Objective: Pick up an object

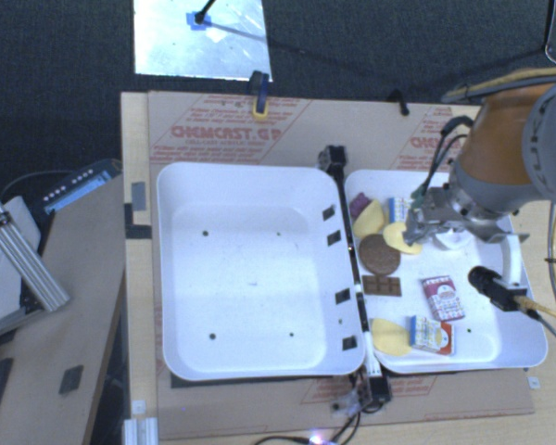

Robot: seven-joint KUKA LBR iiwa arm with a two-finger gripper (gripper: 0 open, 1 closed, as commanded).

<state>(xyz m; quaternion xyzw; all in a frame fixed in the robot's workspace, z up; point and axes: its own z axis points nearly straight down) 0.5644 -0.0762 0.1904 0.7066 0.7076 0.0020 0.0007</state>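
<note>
My gripper (417,233) hangs low over the upper middle of the right bin (519,346), right above a yellow piece (400,239). Whether anything sits between its parts is hidden by the wrist. Close by lie another yellow piece (371,219), a brown round cookie (380,255), a brown chocolate bar (383,286), a red and white packet (442,298), a yellow piece (390,337) at the front and a small colourful box (431,334).
The left bin (250,267) lies beside the right one, with black clips (343,295) along the shared edge. A purple item (359,204) and a blue-striped packet (398,209) lie at the right bin's back. A yellow clamp (259,100) sits on the board behind.
</note>
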